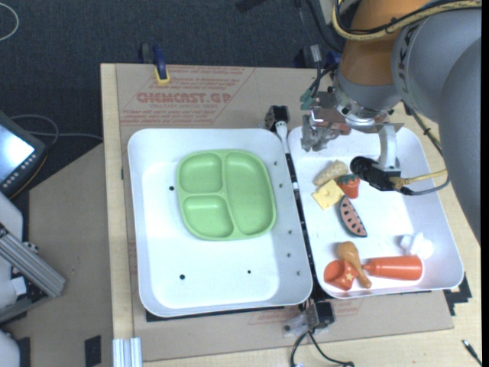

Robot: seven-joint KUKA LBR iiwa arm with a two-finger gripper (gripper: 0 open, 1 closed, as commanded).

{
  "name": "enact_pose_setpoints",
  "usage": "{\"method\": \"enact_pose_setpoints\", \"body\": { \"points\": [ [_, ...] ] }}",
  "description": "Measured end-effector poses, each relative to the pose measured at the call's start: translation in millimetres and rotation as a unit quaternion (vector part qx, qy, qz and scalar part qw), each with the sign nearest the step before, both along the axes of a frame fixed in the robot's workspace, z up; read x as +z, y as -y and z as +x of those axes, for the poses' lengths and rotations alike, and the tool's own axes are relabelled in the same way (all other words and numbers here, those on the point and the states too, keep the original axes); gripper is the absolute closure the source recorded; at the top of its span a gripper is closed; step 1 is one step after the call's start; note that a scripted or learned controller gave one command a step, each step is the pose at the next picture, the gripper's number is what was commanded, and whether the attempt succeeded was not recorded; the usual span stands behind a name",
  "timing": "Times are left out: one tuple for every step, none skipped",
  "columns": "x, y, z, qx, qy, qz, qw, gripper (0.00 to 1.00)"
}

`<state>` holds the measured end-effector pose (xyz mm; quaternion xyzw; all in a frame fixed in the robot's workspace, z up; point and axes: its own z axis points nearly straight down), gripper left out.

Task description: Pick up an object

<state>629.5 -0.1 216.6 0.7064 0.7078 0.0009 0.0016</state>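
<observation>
**Arm over the right bin's far end, toy foods lying below**

Reaching in from the right of the camera view, with the grey arm [447, 48] bulking across the upper right corner and its orange band [378, 29] sitting just above the wrist. Pointing steeply down, with the gripper [321, 132] hanging over the far left corner of the right bin [416, 205], close to the seam between the two bins. Showing nothing gripped. Impossible to tell from this slant whether the gripper is parted or closed.

Lying just near-side of the gripper, in a tight cluster: a pale tan piece [333, 170], a yellow cheese wedge [328, 196] touching it, and a small red piece with a green top [350, 186] just beside both. Resting a little nearer the camera, a watermelon slice [353, 217], dark-rinded with red flesh, angled along the bin. Sitting at the near end of the same bin: a brown drumstick [351, 258] leaning across a round red piece [337, 274], an orange-red cylinder [395, 267] lying on its side just beside them, and a small white piece [416, 243] near the right wall.

Holding a light green divided plate [227, 193], three compartments, flat in the far half of the left bin [229, 277], well apart from the gripper.
</observation>
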Motion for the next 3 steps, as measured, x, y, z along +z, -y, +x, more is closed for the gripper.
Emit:
{"method": "enact_pose_setpoints", "body": {
  "points": [
    [16, -10, -1, 0.000, 0.000, 0.0003, 1.0000, 1.00],
    [10, 7, -6, -0.002, -0.003, 0.0002, 1.0000, 1.00],
    [-2, -4, -7, -0.001, -0.003, 0.0004, 1.0000, 1.00]
  ]
}}
